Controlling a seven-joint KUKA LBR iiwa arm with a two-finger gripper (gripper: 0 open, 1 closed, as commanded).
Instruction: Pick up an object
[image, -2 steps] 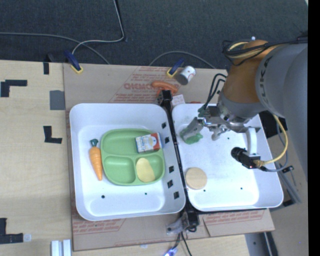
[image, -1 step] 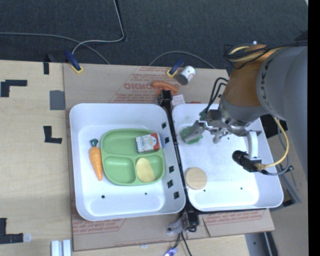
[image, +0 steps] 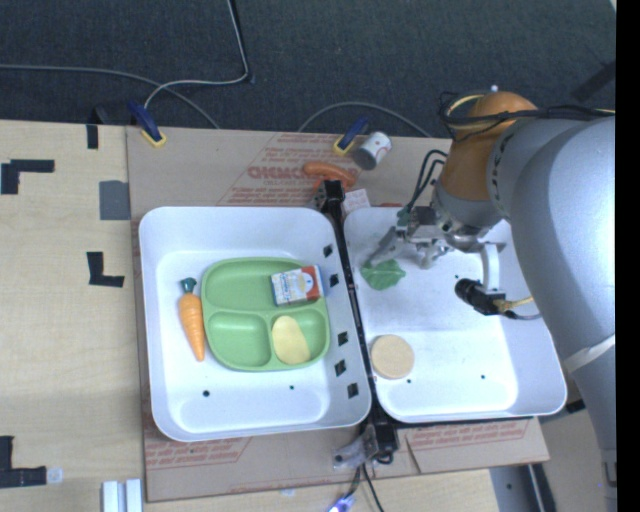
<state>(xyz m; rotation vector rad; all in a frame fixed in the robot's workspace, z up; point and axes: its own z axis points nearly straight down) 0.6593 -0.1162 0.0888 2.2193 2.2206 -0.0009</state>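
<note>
Two shallow white bins sit side by side on the bench. In the left bin (image: 160, 300) a green divided tray (image: 232, 290) lies near the middle, carrying a small carton (image: 294, 287) in its upper right compartment and a pale yellow piece (image: 291, 341) in its lower right compartment; a toy carrot (image: 192, 322) lies on the bin floor just beside the tray's left edge. In the right bin (image: 500, 380) a round tan disc (image: 392, 356) rests near the lower left corner, close to the divide between the bins. A green leafy item (image: 383, 273) lies toward that bin's upper left — right at the tip of the gripper (image: 392, 250), which reaches down from the grey arm (image: 560, 210) on the right. Whether the pincer is wide, narrow or holding the green item cannot be told from this slant — the tips blur into it
</note>
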